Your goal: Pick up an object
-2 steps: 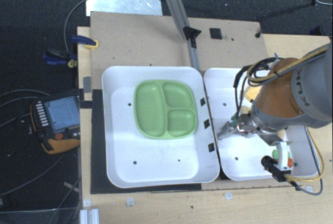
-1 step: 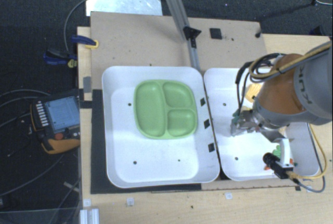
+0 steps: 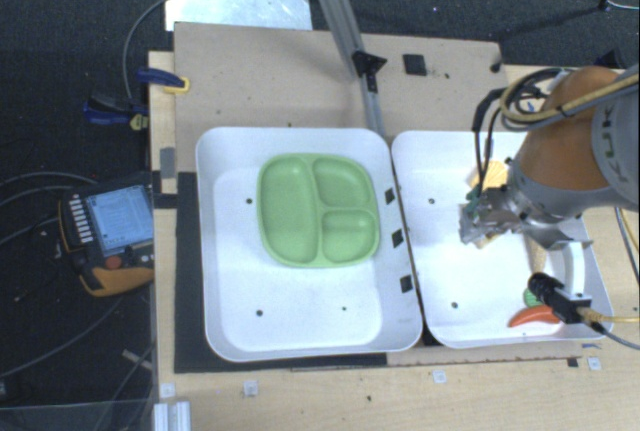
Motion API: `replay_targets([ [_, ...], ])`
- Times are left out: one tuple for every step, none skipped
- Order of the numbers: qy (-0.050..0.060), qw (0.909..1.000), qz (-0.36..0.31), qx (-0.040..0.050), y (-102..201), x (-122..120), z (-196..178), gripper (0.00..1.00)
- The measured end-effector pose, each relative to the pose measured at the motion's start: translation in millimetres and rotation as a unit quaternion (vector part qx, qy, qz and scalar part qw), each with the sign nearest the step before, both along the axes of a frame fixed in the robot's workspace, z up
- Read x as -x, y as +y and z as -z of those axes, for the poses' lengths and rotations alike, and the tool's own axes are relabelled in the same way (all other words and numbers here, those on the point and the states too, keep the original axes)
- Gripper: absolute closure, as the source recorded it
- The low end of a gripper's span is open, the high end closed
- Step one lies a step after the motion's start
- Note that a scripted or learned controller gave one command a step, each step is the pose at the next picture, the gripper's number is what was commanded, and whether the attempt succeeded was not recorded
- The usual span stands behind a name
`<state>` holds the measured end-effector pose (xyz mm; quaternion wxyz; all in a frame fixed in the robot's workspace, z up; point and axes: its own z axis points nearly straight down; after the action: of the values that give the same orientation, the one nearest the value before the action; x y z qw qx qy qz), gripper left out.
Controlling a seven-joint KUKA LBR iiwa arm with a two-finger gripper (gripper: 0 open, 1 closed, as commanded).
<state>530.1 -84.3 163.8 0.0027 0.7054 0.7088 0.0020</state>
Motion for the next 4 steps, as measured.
replay_targets([
  [0.0,1.0,0.0,0.0,0,-2,-54,1.0],
  [0.001,1.0,-0.003,-0.0013,46,-38,-57,1.0],
  [0.002,1.0,-0.003,-0.0017,99,-60,-49,1.0],
  [0.002,1.0,-0.002,-0.0014,149,-84,-43,1.0],
])
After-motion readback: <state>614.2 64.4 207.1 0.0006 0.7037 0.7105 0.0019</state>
